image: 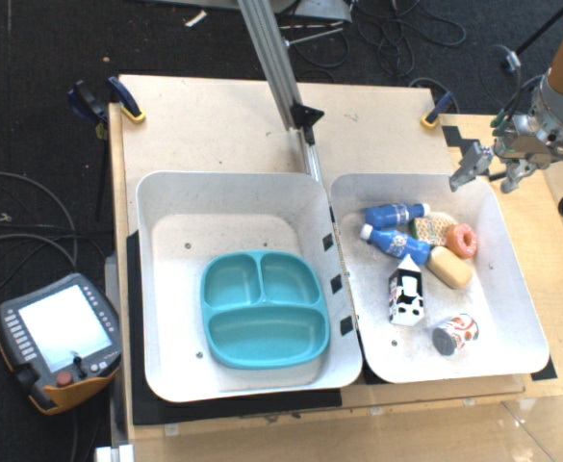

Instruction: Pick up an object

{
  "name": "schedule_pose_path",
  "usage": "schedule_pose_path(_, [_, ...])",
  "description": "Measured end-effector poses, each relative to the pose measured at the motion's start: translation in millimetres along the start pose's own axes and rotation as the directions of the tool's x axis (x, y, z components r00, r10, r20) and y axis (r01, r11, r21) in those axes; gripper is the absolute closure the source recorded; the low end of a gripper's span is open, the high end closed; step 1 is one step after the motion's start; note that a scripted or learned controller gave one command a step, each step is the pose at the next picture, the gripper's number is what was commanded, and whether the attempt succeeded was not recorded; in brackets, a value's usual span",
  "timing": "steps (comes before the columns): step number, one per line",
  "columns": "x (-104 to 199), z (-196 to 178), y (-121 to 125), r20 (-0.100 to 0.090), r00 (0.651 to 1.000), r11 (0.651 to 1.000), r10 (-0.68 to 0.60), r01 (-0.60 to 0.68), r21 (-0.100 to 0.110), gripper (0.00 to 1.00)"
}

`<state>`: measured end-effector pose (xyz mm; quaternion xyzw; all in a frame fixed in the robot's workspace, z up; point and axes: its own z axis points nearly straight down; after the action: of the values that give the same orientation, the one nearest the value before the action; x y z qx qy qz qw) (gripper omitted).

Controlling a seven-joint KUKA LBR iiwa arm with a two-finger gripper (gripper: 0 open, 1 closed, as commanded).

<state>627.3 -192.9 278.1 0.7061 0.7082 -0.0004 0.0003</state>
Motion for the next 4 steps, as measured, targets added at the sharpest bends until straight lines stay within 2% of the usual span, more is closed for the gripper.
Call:
schedule_pose_path(1, [0, 0, 0, 0.000, 1.000, 1.000, 0.000, 0.000, 0.000, 0.00])
schedule_pose_path(2, [-3, 45, -5, -0.001, 1.000, 1.000, 0.003, -0.003, 0.004, 0.00])
schedule_pose_path(3, [-2, 105, 3, -0.002, 1.000, 1.000, 0.001, -0.001, 0.005, 0.00])
schedule_pose_path(4, [-3, 159, 4, 0.011, 1.000, 1.000, 0.002, -0.002, -0.018, 0.00])
